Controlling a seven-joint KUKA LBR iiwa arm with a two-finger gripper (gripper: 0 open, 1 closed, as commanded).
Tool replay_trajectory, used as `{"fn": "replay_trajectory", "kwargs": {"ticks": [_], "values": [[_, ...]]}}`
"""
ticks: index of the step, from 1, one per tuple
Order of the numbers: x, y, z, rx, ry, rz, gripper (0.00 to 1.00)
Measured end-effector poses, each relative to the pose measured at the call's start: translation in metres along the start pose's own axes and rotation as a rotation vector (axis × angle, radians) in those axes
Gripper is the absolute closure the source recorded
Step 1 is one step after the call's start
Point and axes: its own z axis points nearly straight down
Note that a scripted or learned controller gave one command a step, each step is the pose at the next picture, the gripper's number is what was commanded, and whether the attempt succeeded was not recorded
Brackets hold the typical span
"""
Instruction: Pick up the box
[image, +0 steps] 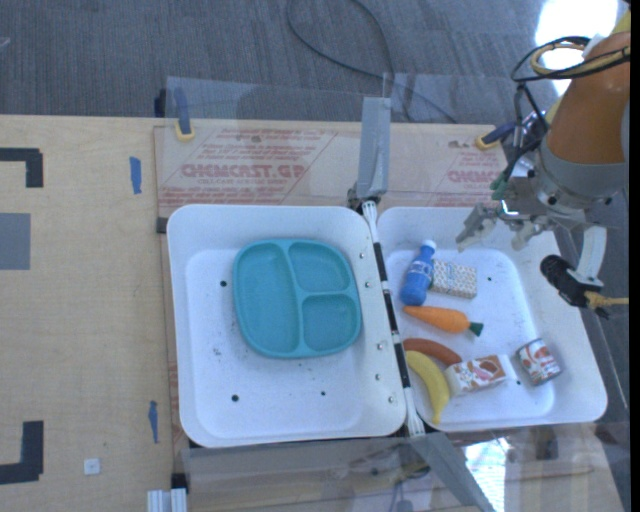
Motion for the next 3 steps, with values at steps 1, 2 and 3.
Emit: {"fn": "replay_trajectory", "kwargs": {"ticks": [1,2,3], "values": [[-0.009,-0.001,0.108,0.0,0.0,-0.002,0.0],[-0.014,0.028,0.138,-0.006,-0.002,-0.03,0.0],[-0.015,0.029,0.126,-0.01,-0.001,-0.029,1.0]]}}
